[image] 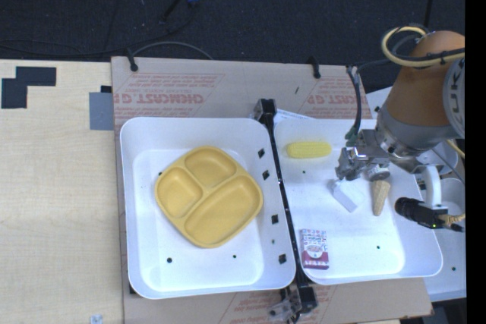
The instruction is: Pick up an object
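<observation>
In the right bin lie a yellow oblong piece near the back, a tan ice-cream cone at the right, a small whitish block in the middle and a red-and-white packet near the front. My gripper hangs low over the bin's middle right, just above the whitish block and left of the cone. Its dark metal fingers point down and left. Nothing shows between them.
The left bin holds a yellow divided plate. A black divider runs between the bins. The arm's orange band and grey wrist loom over the right bin's far right corner. Cardboard lies under both bins.
</observation>
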`<state>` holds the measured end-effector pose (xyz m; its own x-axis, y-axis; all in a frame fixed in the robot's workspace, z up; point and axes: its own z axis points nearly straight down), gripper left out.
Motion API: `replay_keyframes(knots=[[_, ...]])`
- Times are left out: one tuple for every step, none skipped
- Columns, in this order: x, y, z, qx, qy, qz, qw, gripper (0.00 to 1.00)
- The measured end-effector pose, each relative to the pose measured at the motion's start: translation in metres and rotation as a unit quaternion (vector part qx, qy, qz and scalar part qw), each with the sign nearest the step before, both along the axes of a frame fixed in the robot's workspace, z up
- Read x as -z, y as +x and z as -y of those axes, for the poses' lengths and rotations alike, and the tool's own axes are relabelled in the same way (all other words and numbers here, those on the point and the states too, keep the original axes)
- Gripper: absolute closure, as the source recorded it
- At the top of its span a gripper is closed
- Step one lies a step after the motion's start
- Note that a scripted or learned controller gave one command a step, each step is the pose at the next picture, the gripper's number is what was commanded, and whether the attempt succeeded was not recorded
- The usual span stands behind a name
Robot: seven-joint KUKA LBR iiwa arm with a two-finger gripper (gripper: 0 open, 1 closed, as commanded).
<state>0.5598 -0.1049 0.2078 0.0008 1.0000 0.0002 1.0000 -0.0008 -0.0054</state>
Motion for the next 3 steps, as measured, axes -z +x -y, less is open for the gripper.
replay_keyframes(knots=[[0.007,-0.015,-0.052,-0.002,0.0012,0.0,1.0,1.0],[0.013,-0.025,-0.101,-0.003,0.001,0.0,1.0,1.0],[-0.002,-0.036,-0.158,-0.002,0.0002,0.001,1.0,1.0]])
